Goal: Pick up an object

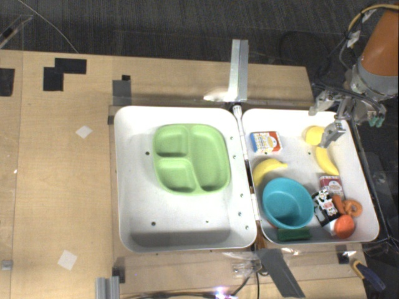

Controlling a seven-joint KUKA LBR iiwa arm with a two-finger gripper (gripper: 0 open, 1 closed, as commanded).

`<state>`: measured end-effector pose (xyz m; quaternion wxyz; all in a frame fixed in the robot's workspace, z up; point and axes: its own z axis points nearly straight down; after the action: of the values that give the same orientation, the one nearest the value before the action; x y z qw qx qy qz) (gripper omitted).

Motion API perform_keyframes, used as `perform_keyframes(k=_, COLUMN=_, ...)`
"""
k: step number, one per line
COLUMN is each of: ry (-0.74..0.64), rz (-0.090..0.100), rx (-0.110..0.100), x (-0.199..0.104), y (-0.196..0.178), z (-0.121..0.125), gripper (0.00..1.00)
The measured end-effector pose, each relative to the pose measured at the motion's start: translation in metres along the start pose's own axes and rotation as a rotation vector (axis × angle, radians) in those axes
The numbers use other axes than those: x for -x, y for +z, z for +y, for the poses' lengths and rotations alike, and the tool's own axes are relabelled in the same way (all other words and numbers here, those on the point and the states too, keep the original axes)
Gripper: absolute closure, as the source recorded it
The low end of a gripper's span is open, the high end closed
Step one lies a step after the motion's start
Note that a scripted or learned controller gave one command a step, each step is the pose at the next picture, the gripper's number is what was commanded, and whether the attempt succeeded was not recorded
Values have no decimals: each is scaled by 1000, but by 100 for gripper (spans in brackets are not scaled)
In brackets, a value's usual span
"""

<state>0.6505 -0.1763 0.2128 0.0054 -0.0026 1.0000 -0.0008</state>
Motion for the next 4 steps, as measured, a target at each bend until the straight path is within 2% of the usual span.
perform_keyframes(k=1, ry=58, rz=6, rx=2, x=17, y=82, z=-22, gripper=0)
perform_keyframes(k=2, ry=141, rz=14, rx=1, x=12, y=126, z=-28, gripper=0)
perform_keyframes(k=3, ry=102, rz=6, rx=-1, x=11, y=126, z=-25, gripper=0)
perform_keyframes(k=4, ry=96, rz=-12, rx=-4, x=16, y=110, z=-24, gripper=100)
